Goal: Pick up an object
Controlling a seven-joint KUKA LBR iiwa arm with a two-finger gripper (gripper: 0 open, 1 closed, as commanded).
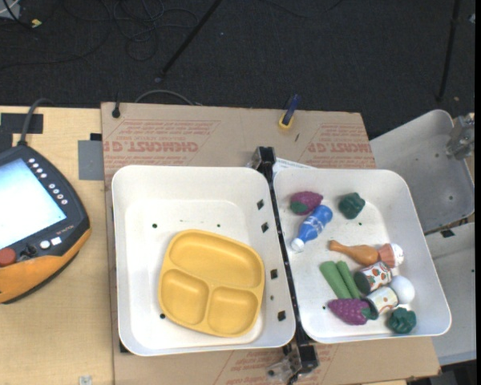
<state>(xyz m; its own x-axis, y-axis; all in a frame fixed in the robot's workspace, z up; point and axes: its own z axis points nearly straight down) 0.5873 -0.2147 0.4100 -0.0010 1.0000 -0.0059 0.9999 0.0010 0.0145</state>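
Note:
The right white bin (417, 215) holds several small toys. A purple and maroon piece (306, 201) lies at its upper left with a blue bottle (313, 225) just below it. A dark green piece (352, 205) sits to their right. Lower down are a brown drumstick (357, 253), green stalks (339, 279), purple grapes (348, 310), a red and white can (377, 277), a white egg (402, 289) and a green broccoli-like piece (401, 320). The left white bin (144, 191) holds a yellow divided plate (212, 283).
A teach pendant with a screen (24, 215) lies on the bench at the far left. Cardboard (224, 139) lies under both bins, with a blue and yellow clip (288, 112) at its back edge. A grey metal plate (441, 167) stands right of the bins.

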